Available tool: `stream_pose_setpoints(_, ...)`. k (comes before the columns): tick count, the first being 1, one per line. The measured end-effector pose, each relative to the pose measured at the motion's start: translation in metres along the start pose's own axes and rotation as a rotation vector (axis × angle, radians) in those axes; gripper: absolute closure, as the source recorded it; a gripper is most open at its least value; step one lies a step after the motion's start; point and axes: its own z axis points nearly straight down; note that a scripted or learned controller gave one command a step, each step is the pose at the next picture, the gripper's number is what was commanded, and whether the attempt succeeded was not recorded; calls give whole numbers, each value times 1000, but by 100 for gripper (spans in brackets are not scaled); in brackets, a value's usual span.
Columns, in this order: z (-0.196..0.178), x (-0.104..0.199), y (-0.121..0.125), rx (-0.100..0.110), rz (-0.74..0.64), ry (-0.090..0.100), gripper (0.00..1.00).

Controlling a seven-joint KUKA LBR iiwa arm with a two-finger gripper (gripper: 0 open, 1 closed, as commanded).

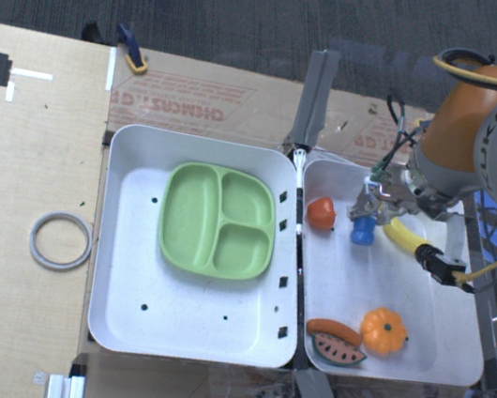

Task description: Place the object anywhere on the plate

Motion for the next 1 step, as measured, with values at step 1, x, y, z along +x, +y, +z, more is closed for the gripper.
stream_pose_setpoints(1, -64, 87, 10, -3, 1, -1, 100)
